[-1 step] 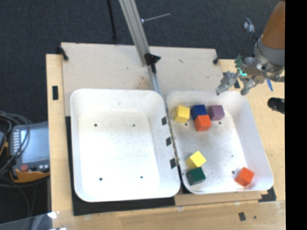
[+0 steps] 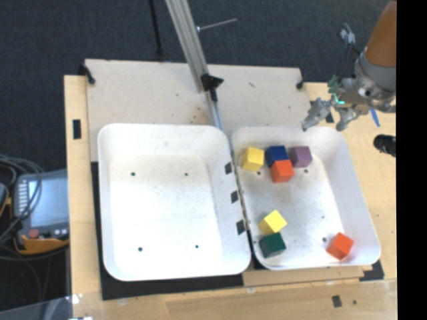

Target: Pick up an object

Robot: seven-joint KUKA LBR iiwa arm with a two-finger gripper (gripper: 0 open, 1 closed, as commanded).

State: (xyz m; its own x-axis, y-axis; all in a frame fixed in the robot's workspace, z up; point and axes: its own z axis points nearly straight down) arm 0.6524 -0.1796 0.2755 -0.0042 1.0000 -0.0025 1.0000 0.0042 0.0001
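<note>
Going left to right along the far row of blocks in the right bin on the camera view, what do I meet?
yellow block → blue block → purple block. The orange block sits just in front, overlapping blue, so it's left out.

Two bins sit side by side on the bench. The right bin holds four blocks clustered at its back and three blocks near its front.

Dark grey carpet floor around a light wooden bench. A slanted aluminium rail rises over the bench's far side. Left, a pendant with cables sits on the floor.
</note>
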